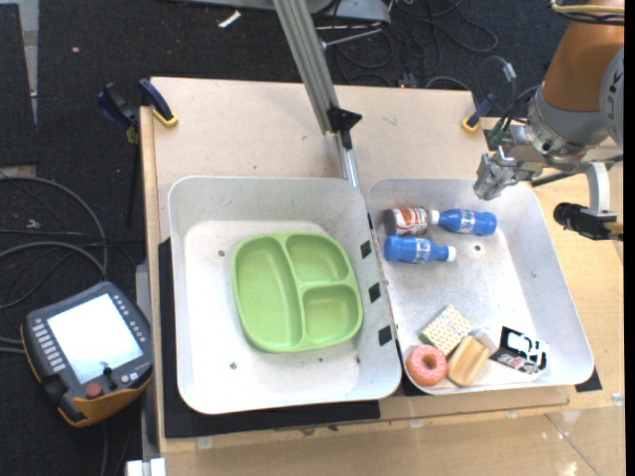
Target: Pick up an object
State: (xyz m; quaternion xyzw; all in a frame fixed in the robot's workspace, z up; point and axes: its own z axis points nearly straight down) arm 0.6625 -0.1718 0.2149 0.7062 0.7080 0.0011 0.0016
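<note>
1. Looking down on the bench [248,117], we saw two shallow white bins side by side, the left bin [198,216] holding a green divided tray [298,291].
2. We found the gripper [490,180] over the far edge of the right bin [556,266], hanging from the grey arm [571,117] with its orange band, which reached in from the right.
3. We could not tell how the gripper's tips stood, as they were small and blurred against the bin's rim; nothing showed between them.
4. We noted the nearest things just below and to the left of the gripper in the view: a blue bottle [466,222], a brown-labelled bottle [411,219] beside it, and a second blue bottle [419,252] lying just in front of those two.
5. We saw all three bottles lying on their sides on the bin floor, apart from the gripper.
6. We marked a further cluster at the bin's near edge, well apart from the gripper: a pink doughnut [429,366], a checked wafer [445,329], a tan bread-like piece [469,360] and a black-and-white item [521,350].
</note>
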